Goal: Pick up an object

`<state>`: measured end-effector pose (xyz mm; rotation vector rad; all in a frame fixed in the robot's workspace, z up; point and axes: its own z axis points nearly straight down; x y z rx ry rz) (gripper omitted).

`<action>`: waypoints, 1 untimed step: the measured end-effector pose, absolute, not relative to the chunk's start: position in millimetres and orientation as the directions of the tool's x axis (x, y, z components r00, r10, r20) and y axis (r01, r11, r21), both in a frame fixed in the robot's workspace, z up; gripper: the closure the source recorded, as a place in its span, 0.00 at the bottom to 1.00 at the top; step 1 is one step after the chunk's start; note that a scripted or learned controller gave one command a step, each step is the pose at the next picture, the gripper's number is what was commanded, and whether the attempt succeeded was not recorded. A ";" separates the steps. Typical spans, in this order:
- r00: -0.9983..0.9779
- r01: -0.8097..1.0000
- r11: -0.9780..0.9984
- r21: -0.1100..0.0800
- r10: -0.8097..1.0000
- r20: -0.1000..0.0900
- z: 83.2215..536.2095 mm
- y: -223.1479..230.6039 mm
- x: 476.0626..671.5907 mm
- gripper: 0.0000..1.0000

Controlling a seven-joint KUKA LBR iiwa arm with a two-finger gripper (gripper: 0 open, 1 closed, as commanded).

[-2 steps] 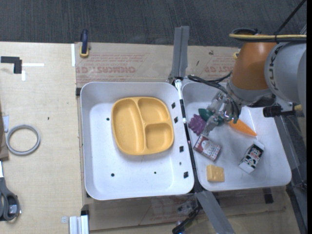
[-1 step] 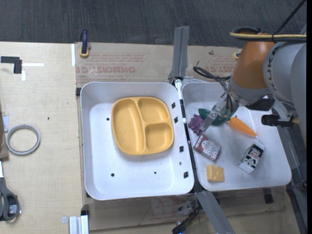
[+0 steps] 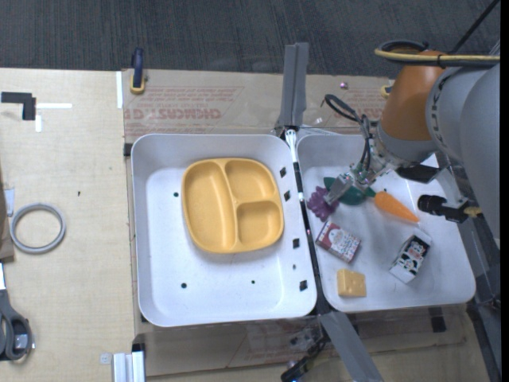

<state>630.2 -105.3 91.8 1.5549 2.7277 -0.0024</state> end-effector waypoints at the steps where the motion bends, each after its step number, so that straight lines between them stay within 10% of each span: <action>1: -0.514 0.858 0.514 -0.001 0.858 -0.005 101.3 -104.4 631.0 1.00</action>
